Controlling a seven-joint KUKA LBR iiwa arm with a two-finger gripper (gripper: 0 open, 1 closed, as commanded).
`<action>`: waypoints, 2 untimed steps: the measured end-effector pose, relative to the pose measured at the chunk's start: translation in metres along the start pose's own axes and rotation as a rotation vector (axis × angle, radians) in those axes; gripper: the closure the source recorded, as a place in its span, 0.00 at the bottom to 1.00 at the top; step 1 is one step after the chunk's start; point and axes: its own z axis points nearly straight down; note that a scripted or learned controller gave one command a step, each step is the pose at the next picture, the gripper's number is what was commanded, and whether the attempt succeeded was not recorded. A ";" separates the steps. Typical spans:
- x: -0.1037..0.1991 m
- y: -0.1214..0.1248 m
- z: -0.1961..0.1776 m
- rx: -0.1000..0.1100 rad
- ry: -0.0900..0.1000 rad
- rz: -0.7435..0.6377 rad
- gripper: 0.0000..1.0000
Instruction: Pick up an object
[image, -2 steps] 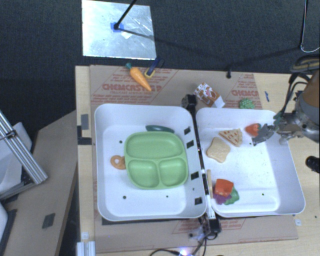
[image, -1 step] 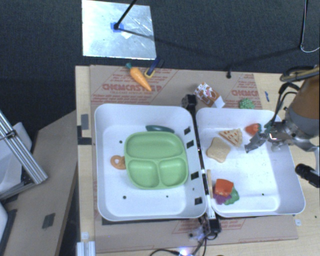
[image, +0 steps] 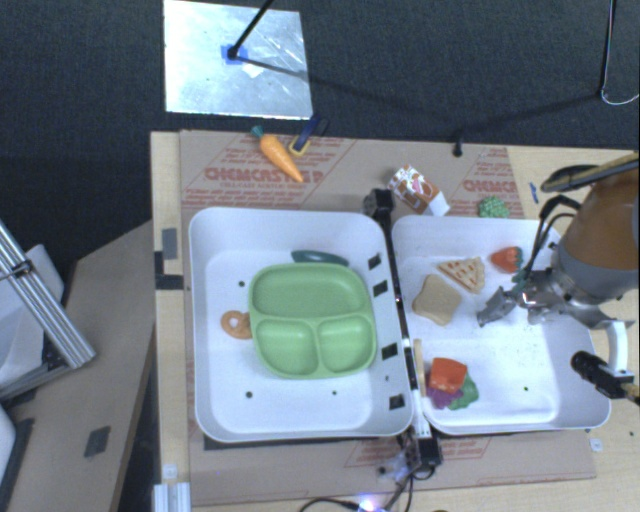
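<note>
The bench (image: 330, 165) is covered by a brown board printed in red with repeated lettering that seems to read "CHEMCAST", partly hidden under the bins. On it the left bin (image: 215, 300) holds a green divided plate (image: 310, 318) at its middle, a small pretzel-shaped ring (image: 236, 324) near its left wall, and a dark green piece (image: 320, 257) peeping out behind the plate's far rim. The right bin (image: 520, 395) holds a slice of bread (image: 436, 299) and a waffle wedge (image: 462, 272) toward its far left, a red piece (image: 506, 258) near its far edge, and a red, green and purple cluster (image: 450, 383) at its near left corner. The arm (image: 600, 240) reaches over the right wall. The gripper (image: 500, 303) hangs low over the bin's middle, just right of the bread, its grey fingers slightly spread with nothing between them. Beyond the bins lie a carrot (image: 279, 157), a small printed carton (image: 417, 190) whose label is unreadable, and a green floret (image: 492, 208).
</note>
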 end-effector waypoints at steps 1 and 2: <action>0.001 0.000 0.050 -0.001 0.000 0.000 0.00; 0.000 0.002 0.036 -0.007 -0.002 -0.001 1.00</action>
